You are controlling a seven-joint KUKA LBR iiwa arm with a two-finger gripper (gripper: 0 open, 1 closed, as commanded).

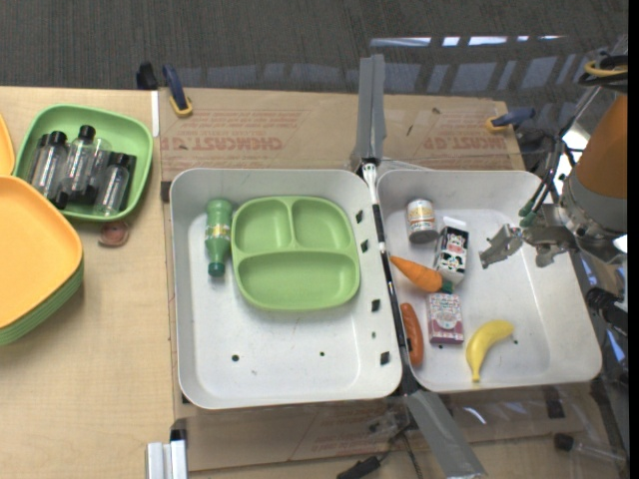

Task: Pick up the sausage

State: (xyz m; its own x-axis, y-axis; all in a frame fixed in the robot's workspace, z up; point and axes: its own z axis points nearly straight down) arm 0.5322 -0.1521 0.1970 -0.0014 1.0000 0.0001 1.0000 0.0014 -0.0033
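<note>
1. White plastic forms both shallow bins in the camera view: the left bin (200, 367) and the right bin (559, 357) sit side by side, touching along their inner edges.
2. The sausage (411, 332), reddish-orange, lies lengthwise against the right bin's left wall, near its front corner.
3. Just above the sausage lies a carrot (417, 272), and just to its right a small pink packet (445, 318).
4. A banana (487, 344) rests further right, toward the front of the same bin.
5. Near the back of that bin stand a small tin (422, 220) and, beside it, a black-and-white carton (453, 248).
6. The gripper (521, 241) hangs over the right bin's right half, well apart from the sausage; nothing lies between its fingers, and whether the jaws stand wide or narrow cannot be told.
7. The left bin bears a green divided plate (296, 252) with a green bottle (218, 235) just beside it on the left.
8. On the bench to the left sit a green tray of dark bottles (85, 163) and a stack of orange plates (35, 267).
</note>
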